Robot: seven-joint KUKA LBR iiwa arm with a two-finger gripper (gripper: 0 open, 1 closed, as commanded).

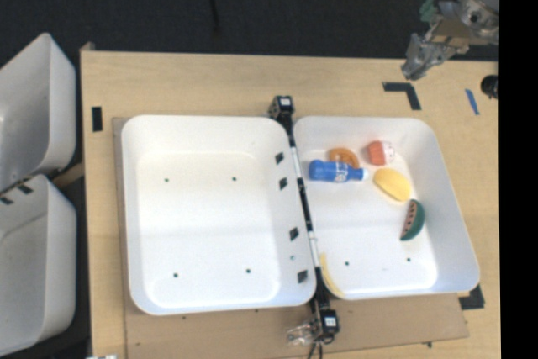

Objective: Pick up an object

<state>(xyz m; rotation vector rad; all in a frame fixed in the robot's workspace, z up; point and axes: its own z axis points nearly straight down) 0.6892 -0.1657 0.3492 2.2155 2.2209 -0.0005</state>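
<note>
From above, the claw [418, 67] hangs over the bare tabletop [336, 84], nothing visibly in it; how far open it stands, I cannot tell. Below and left of it, in the right bin [445, 265], lie a blue bottle [335, 172], yellow lemon [392, 183] and watermelon slice [412, 220]

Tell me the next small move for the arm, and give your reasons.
Probably bring the end effector down and toward the right white bin. It sits above the bare bench past that bin's far right corner, holding nothing, while the blue bottle, yellow lemon-shaped toy and the other small toys lie inside the bin.
</note>
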